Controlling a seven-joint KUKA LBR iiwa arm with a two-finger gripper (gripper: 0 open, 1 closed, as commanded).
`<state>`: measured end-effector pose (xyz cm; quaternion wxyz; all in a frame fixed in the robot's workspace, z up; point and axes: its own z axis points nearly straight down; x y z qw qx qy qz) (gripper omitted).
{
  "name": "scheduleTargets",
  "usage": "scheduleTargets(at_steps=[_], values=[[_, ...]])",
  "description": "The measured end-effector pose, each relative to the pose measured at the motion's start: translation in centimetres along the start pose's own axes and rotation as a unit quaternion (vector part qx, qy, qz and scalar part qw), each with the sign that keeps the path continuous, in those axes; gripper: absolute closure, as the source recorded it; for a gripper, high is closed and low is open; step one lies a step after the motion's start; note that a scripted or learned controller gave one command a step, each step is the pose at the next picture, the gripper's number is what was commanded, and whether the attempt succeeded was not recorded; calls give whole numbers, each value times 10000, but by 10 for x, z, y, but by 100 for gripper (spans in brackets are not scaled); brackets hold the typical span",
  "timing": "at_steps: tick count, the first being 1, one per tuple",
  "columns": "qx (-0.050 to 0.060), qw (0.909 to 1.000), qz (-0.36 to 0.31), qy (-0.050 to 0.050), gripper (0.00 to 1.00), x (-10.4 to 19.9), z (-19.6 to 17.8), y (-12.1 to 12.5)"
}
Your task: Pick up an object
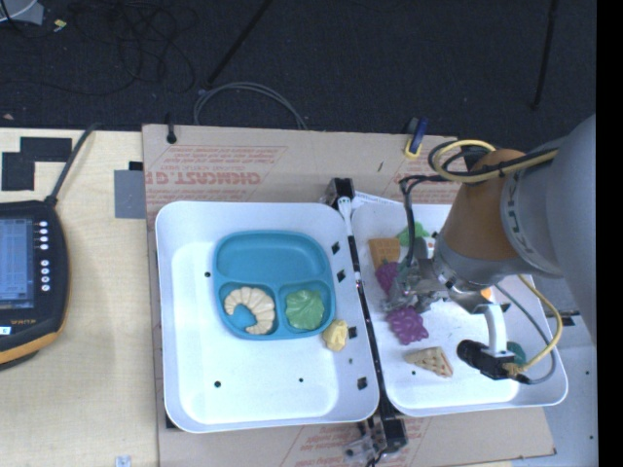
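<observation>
Purple grape cluster (pixel 408 325): toy fruit, knobbly, dull violet, lying in the right bin (pixel 545 392) near its middle, just below the gripper (pixel 409 285). A second purple piece (pixel 386 276) sits close above it, beside the divider between the bins. Gripper: dark, set low over these purple pieces; whether it is apart or closed cannot be told, and nothing can be seen held.

Neighbours, right bin: tan cracker-like square (pixel 384 251) toward the far edge; a wedge of toy pizza (pixel 430 361) toward the near edge; a green piece (pixel 406 233) partly hidden by the arm (pixel 506 222).

Open room: bare white floor along the right bin's near edge.

Left bin (pixel 185 377): teal divided tray (pixel 271 251) holding a croissant (pixel 251 308) and a green leafy item (pixel 305 308); a yellow piece (pixel 336 336) just outside the tray, near the divider.
</observation>
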<state>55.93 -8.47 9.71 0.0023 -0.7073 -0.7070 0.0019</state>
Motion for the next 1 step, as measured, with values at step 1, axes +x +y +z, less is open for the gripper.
scheduleTargets(at_steps=[1], values=[[-73,10000,-40,11,100,74,-97,38]])
